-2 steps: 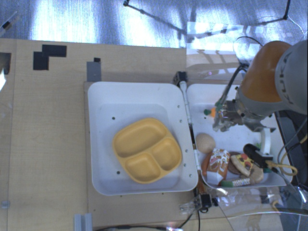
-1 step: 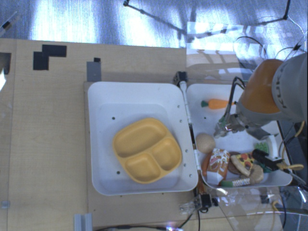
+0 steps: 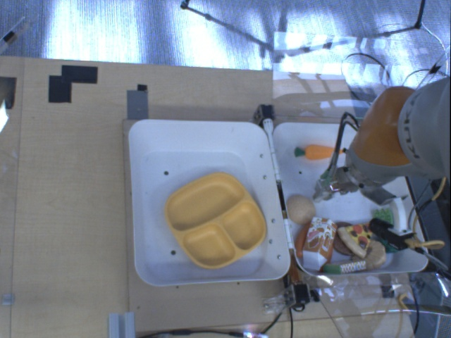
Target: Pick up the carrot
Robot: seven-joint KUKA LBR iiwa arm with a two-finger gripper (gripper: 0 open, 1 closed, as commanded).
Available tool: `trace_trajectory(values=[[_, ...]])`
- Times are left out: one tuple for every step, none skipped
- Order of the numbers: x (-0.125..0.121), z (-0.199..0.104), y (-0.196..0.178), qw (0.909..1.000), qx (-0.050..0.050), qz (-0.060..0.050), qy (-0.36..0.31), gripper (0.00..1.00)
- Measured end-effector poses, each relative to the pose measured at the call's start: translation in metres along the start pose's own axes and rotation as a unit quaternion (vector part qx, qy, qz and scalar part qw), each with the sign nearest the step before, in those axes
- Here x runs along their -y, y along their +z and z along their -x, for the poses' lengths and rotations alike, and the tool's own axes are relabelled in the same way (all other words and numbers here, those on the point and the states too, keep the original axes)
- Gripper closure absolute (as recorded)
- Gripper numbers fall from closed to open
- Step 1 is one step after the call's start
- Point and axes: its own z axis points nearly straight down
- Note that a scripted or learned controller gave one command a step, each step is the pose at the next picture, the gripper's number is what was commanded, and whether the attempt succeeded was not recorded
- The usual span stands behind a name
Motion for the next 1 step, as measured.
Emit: trace_trajectory(values=[[-0.0887, 0.0427, -0.0551, 0.9991, 0.001, 0.004, 0.042, 0.00]])
